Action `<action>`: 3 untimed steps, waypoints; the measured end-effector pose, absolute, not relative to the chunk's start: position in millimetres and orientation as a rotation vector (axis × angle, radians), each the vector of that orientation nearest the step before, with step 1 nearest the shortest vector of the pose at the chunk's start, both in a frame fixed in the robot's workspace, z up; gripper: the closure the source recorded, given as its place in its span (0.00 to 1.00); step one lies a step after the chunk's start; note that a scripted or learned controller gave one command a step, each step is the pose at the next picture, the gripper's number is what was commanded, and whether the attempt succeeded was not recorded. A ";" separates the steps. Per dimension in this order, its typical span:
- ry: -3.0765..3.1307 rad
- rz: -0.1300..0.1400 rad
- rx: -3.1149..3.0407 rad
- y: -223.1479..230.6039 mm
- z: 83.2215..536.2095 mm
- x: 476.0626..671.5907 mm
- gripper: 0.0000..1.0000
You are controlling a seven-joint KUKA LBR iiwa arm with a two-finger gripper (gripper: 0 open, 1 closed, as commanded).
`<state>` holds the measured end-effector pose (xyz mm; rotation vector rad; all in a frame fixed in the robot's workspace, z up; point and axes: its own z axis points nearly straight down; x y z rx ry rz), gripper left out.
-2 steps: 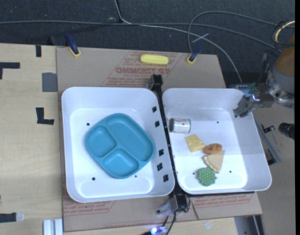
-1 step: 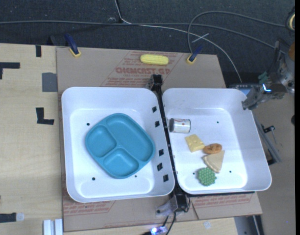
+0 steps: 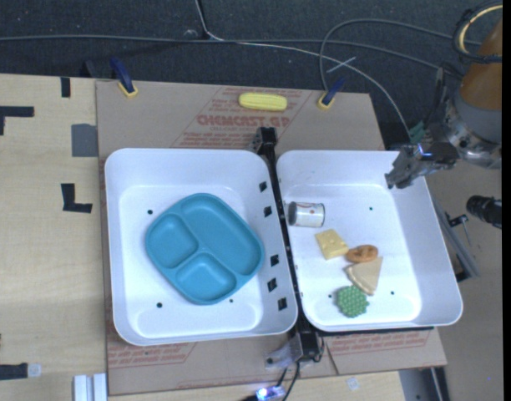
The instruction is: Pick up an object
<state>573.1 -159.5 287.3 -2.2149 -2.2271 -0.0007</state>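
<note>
The right bin (image 3: 406,224) holds a small silver can (image 3: 306,215) lying on its side, a pale yellow cheese-like block (image 3: 331,244), an orange-brown piece (image 3: 362,253), a tan wedge (image 3: 366,276) and a green knobbly round piece (image 3: 352,302). My gripper (image 3: 403,172) hangs over the bin's upper right corner, apart from all of these. I see nothing between its dark fingers. The arm comes in from the right edge.
The left bin (image 3: 130,224) holds a blue divided tray (image 3: 204,246). A yellow banana-like object (image 3: 263,101) lies on the cardboard behind the bins. Two blue-and-orange clamps (image 3: 122,77) (image 3: 331,93) pin the cardboard. Cables arc over the back.
</note>
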 end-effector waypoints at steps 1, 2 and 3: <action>-2.227 0.000 -2.214 -111.0 280.6 587.8 1.00; -2.227 0.000 -2.214 -59.5 282.0 592.2 1.00; -2.225 0.003 -2.213 -9.2 260.9 593.3 1.00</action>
